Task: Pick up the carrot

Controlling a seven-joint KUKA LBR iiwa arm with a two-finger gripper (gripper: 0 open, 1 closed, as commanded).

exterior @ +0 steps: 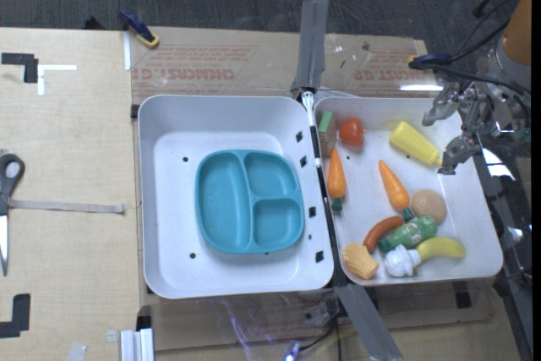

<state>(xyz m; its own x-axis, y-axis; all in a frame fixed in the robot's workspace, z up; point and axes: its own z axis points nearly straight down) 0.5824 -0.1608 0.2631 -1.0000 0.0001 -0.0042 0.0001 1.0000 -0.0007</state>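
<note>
So the arm's metal two-finger hand point(452, 150) hangs over the right white bin's point(482, 262) far right edge, fingers spread with nothing between them. There are two orange plastic carrots in that bin: one point(336, 174) by the left wall, another point(393, 185) mid-bin beside a tan ball point(428, 205).

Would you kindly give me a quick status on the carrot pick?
Gripper above right bin's right side, holding nothing. Two carrots lying in the bin, untouched. Yellow bottle lies between.
</note>
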